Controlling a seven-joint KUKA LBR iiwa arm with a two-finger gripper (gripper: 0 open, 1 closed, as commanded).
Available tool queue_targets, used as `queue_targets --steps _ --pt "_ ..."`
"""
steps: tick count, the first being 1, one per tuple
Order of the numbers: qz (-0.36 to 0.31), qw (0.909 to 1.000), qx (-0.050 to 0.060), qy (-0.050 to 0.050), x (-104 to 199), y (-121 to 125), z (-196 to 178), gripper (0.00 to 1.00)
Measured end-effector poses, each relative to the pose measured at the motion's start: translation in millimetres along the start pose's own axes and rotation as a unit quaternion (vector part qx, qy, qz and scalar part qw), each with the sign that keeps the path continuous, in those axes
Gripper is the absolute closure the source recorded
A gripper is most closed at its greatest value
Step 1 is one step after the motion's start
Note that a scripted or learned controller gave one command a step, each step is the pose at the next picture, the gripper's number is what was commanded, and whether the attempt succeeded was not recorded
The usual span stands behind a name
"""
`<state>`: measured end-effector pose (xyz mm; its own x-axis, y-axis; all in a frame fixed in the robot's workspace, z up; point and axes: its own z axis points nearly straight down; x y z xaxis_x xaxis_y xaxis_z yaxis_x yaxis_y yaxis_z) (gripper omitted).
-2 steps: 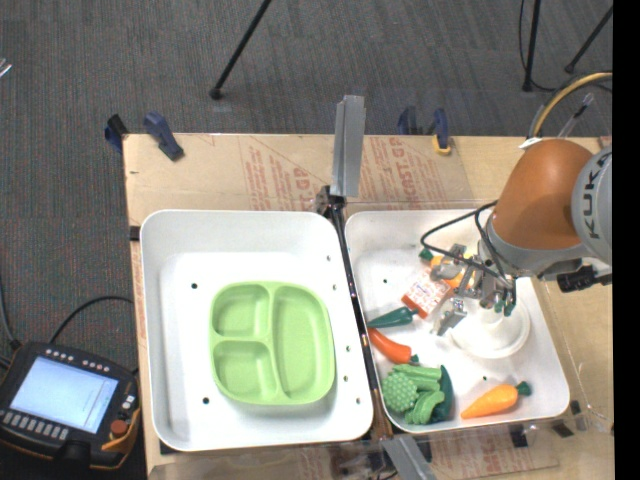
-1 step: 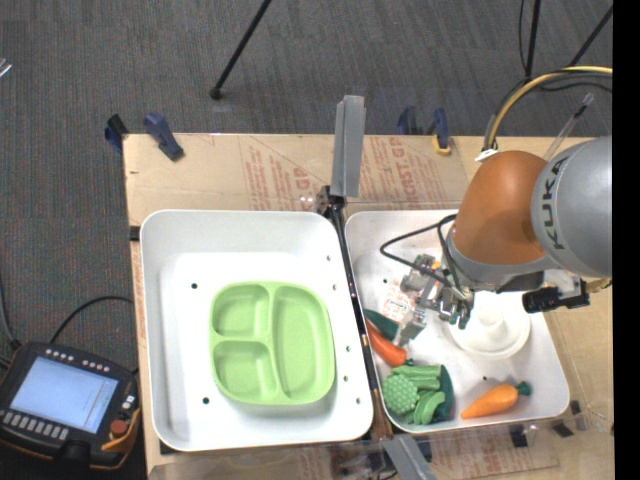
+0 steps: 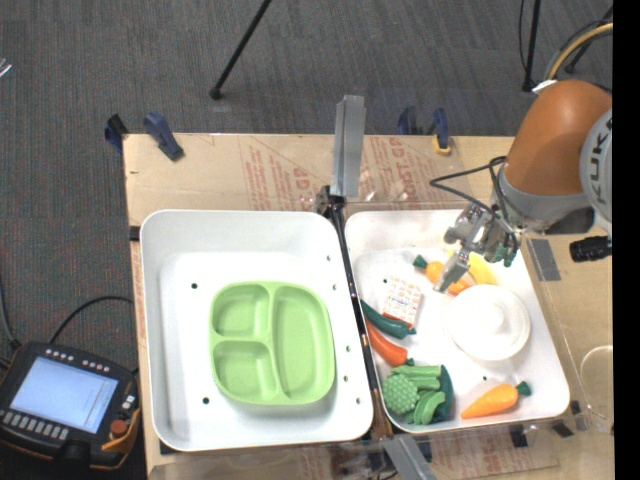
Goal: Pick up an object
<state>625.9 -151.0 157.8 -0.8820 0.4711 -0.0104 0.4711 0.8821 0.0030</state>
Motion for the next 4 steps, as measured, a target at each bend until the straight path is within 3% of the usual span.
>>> queue_targets --steps 1,2,3,4 --pt "0.017 0.9999 0.0 -0.002 14.1 12.4 62.4 0.0" --pt "0.013 0.9999 -0.001 -0.003 31.9 8.8 61.3 0.0" --pt "0.011 0.9999 -0.003 -0.008 29.4 10.8 48.7 1.0" --pt "-0.05 0.9987 -0.002 -0.002 50.7 75.5 -72.6 1.0"
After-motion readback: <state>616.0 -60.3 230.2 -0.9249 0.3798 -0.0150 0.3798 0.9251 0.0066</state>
